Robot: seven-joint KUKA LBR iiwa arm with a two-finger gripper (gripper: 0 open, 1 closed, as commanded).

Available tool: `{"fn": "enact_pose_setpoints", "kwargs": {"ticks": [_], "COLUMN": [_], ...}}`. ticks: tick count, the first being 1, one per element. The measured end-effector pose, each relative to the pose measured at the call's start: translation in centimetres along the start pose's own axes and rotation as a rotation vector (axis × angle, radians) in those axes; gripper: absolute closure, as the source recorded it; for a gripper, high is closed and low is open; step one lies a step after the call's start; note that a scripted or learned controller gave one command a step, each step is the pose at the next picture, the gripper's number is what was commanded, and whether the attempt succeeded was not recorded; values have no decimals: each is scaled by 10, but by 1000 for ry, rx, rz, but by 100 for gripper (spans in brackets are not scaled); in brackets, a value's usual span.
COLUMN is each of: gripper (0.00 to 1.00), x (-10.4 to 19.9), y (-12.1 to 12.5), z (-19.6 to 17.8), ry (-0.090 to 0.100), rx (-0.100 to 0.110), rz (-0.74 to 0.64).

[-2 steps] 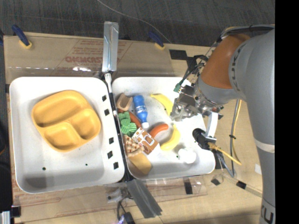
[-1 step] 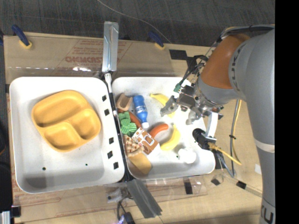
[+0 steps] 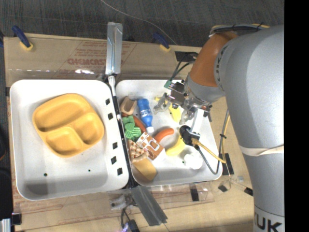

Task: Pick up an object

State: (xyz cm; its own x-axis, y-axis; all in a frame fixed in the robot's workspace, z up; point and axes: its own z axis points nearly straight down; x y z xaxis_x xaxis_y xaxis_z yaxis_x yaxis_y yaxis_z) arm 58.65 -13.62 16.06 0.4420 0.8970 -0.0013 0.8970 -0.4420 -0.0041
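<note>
Far off to my gripper's left a yellow divided tray lies in the left bin. Closer in on that side, the right bin is crowded: green toy, blue bottle, orange sausage. My gripper hangs low just right of the bottle; how far it's open, I can't tell.

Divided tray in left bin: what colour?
Yellow-orange all over; the divided tray shows plainly in the camera view.
</note>
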Motion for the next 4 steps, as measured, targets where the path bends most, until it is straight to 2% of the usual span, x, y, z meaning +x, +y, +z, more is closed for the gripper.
{"fn": "enact_pose_setpoints", "kwargs": {"ticks": [1,2,3,4], "gripper": [0,0,100,100], "x": [66,42,45,74], "y": [35,30,32,31], "z": [33,67,51,-33], "ry": [1,2,5,1], "rx": [-1,-5,-13,-5], "rz": [-340,-403,-409,-155]}}
